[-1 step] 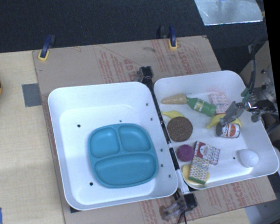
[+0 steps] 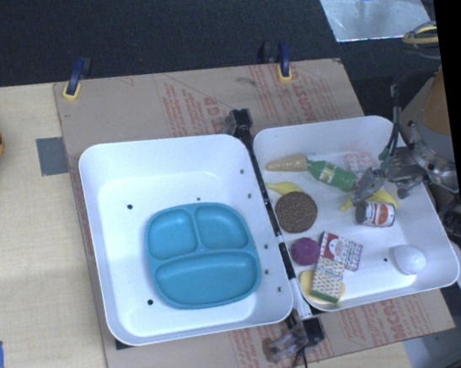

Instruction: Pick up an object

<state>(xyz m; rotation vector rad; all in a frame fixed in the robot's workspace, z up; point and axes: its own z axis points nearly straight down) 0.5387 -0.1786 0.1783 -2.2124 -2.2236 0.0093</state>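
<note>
two white bins (image 2: 102,239), one blue plate (image 2: 202,255), three clamps (image 2: 73,78)

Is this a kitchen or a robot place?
Probably a robot test bench, not a kitchen. The food in the right bin looks like toys, such as a small can and a green bottle. Clamps hold cardboard to the bench, and a robot gripper reaches in.

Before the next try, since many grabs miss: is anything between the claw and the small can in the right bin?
Nothing visible stands between them. The claw sits just above the can, which lies on its side. A yellow piece lies close beside the can, and the green bottle lies to the left.
</note>
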